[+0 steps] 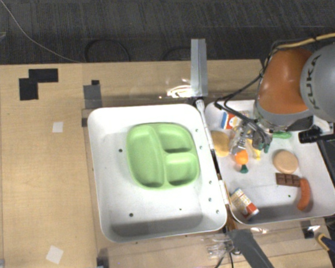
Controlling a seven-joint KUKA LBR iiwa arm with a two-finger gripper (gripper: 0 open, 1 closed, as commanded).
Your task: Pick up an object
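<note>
The right bin (323,173) holds several small food toys. An orange carrot-like piece (240,158) lies near its left side, with a yellow piece (221,139) behind it. A round tan cookie (286,161), a brown chocolate bar (288,179) and a red-orange sausage (304,195) lie toward the right. A small can (243,204) lies at the front left. My gripper (250,138) hangs low over the left part of this bin, just above the carrot piece and yellow piece. The wrist hides what lies between its fingers.
The left bin (109,164) holds a green divided plate (160,154). A grey post (199,64) stands behind the two bins. The arm's orange band (282,84) and grey body cover the right bin's back corner. A white and red packet (227,120) lies at the back left of the right bin.
</note>
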